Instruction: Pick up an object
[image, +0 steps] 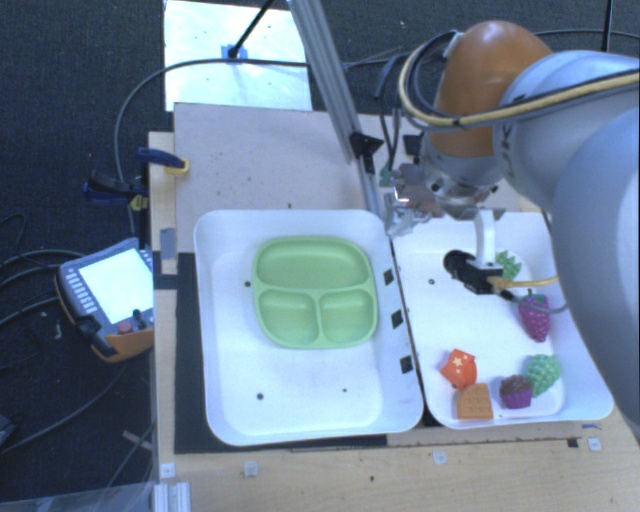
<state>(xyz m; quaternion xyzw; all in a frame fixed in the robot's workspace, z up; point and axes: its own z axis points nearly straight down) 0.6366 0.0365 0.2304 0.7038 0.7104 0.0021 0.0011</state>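
To the left of the gripper (405, 205) and toward the near edge, the left bin (230, 400) carries a green divided plate (315, 292). The gripper hangs over the far end of the rim where the two bins meet. The wrist covers it, so we cannot tell whether it is apart or together, and we see nothing held.

The candidates lie to its right and nearer the front, in the right bin (430, 300). They are an orange star piece (458, 367), a tan block (474, 402), a small green toy (509, 264) closest to the gripper, a brown-purple toy (516, 391), purple grapes (535, 318) and green grapes (543, 372).

We judge the arm should shift right, choose a piece standing apart from its neighbours, and descend squarely over it. The arm hides the right bin's far-right corner.
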